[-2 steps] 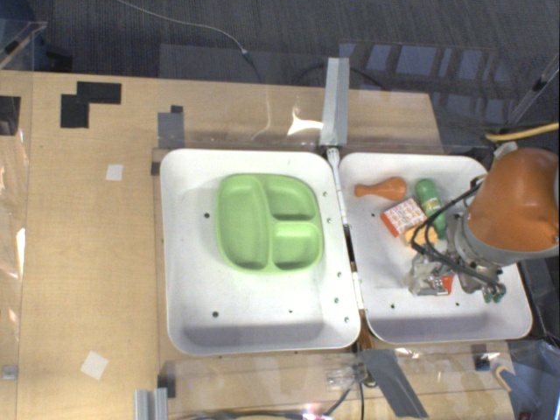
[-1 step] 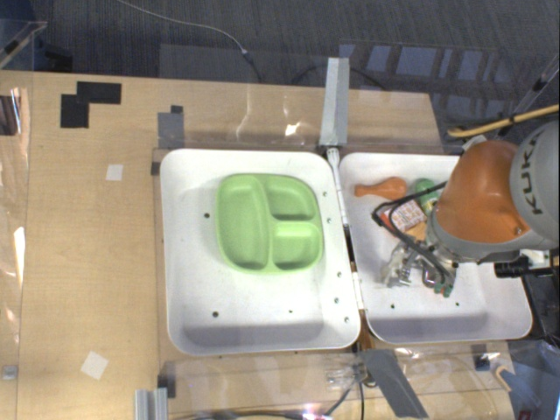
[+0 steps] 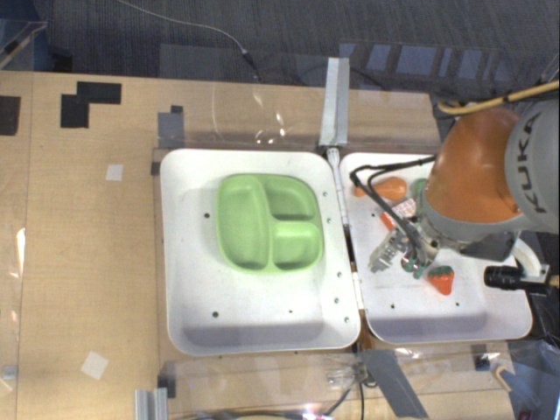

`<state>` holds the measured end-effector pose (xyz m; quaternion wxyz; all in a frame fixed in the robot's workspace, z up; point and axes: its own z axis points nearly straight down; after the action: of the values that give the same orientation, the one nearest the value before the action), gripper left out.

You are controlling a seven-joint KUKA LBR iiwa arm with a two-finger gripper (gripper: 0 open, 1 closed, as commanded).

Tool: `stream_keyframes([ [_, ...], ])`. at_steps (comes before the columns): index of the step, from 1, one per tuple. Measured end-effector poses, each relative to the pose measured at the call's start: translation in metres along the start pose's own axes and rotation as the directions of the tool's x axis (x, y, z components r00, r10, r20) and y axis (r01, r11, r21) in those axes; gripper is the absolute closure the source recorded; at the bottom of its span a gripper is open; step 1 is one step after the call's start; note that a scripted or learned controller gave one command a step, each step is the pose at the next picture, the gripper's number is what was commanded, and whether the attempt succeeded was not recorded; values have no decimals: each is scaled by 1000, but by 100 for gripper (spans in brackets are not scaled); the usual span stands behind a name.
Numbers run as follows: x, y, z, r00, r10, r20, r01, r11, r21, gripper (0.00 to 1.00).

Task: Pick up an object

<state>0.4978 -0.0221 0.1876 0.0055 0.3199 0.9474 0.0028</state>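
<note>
Nearest us, on the worktop [image 3: 79, 261], we see the right bin [image 3: 455, 322], where the claw [image 3: 398, 254] hangs low over the floor beside a small red-orange toy with a green top [image 3: 442, 279]; we cannot tell how its jaws stand. Farther back lie orange pieces [image 3: 390, 186] near the arm [image 3: 477, 178], and the left bin [image 3: 188, 234] holds a green divided tray [image 3: 267, 221].
</note>
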Motion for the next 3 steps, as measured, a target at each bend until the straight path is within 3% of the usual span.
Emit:
stream_keyframes([
  [1, 76, 83, -10, 927, -374, -6, 374, 927, 0, 100],
  [2, 99, 113, 3, 659, -752, -5, 752, 659, -3, 100],
  [3, 70, 101, 2, 155, -988, -2, 988, 155, -3, 100],
])
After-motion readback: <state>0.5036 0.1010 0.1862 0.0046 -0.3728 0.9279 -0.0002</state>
